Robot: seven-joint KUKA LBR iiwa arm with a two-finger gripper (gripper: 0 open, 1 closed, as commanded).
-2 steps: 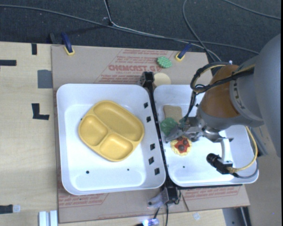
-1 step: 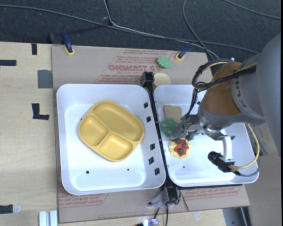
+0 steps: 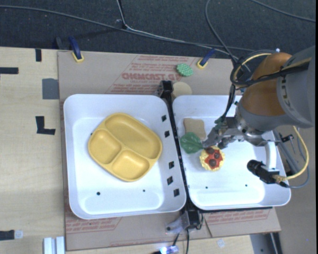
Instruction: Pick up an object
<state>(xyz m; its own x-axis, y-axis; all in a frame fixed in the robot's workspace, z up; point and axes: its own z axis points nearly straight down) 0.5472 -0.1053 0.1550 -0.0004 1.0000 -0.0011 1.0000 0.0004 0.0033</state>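
Two fingers (image 3: 211, 140) (grip unclear) seemingly just above yellow-red toy (image 3: 212, 159), beside green leaf (image 3: 190, 142).

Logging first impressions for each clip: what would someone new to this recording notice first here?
Probably the yellow divided tray, lying at a slant in the left bin. Next, the grey arm with its orange band reaching in from the right, its gripper low over a small cluster in the right bin: a green leaf-like piece, a tan piece and a yellow-and-red toy. A green dotted disc lies on the cardboard behind the bins.
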